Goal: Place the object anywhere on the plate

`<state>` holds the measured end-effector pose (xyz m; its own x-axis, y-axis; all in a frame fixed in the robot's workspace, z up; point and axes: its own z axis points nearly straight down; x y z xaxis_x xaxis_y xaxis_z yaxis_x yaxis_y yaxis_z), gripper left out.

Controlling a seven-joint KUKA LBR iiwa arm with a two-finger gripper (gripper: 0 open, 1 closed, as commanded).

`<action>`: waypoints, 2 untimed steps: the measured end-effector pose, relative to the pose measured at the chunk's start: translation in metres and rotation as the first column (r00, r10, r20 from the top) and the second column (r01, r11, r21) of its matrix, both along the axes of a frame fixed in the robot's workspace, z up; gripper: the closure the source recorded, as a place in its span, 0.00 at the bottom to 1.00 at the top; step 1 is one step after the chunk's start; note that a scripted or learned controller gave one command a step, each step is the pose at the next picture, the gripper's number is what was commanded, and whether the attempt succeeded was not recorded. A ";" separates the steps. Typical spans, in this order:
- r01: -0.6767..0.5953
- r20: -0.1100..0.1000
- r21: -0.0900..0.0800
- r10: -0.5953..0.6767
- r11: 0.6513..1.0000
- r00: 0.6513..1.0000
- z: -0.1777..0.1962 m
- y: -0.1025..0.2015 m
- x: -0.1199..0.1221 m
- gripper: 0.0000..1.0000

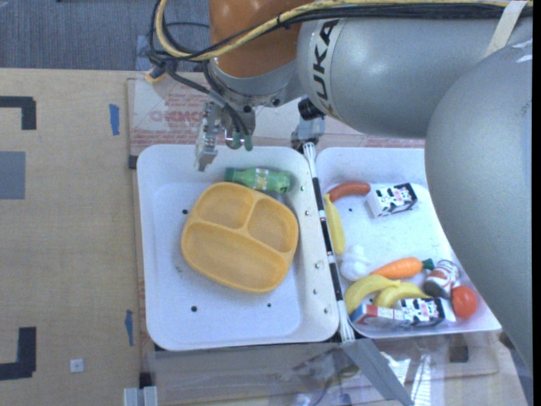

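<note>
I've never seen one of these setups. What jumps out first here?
The huge grey arm with its orange band looms over the top right. Beneath it, a yellow divided plate lies in the left bin, a green bottle just beyond it. The right bin holds toy food.

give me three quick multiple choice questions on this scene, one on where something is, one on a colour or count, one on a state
1. Where does the green bottle lie?
A. in the right bin
B. in the left bin, by the plate's far edge
C. on the bare bench

2. What colour is the plate?
A. yellow-orange
B. blue
C. black

3. What lies on the plate?
A. a carrot
B. a milk carton
C. nothing

Answers: 1 B, the bottle lies beside the plate's far rim, below the hand. 2 A, its three compartments are yellow-orange. 3 C, all compartments are bare.
</note>
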<state>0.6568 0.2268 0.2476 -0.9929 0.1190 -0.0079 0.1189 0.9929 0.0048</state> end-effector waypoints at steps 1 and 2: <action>-0.020 -0.005 -0.002 0.020 1.000 1.000 -0.020 -0.017 -0.024 1.00; -0.467 0.001 -0.003 0.467 0.884 0.884 -0.042 0.000 -0.004 1.00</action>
<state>0.6530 0.2268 0.2060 -0.9334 -0.3586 -0.0095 -0.3587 0.9335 0.0024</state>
